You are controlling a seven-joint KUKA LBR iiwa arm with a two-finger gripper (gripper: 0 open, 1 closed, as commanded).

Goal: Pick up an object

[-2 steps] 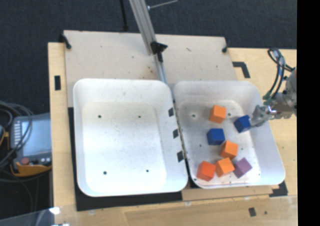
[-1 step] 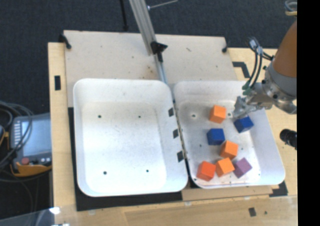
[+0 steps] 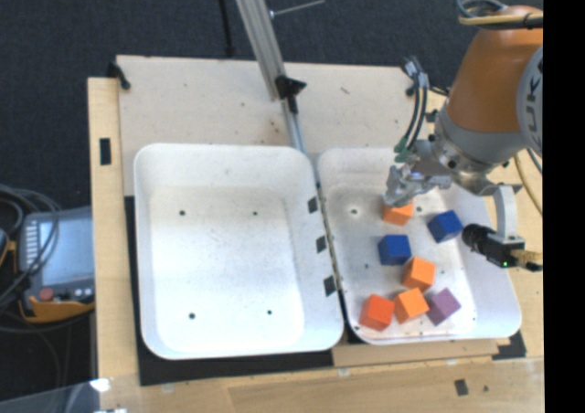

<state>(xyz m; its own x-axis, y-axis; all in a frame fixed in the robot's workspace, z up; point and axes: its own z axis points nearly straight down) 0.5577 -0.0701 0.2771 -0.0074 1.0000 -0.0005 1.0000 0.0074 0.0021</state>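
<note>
My gripper [image 3: 399, 195] reaches into the right bin [image 3: 352, 238] from the upper right, its tip just above a small orange block [image 3: 398, 214] and touching or nearly touching it. Whether the block sits between the fingers is hidden by the gripper body. Other blocks lie in the same bin: a blue one [image 3: 444, 226] to the right, a darker blue one [image 3: 394, 248] below, two orange ones [image 3: 420, 271] [image 3: 411, 303], an orange-red one [image 3: 377, 312] near the front and a purple one [image 3: 443, 305].
The left bin [image 3: 228, 247] stands beside the right one. A slanted metal pole [image 3: 260, 32] rises from behind the bins. A black cable fitting [image 3: 489, 245] hangs off the arm over the right bin's right side.
</note>
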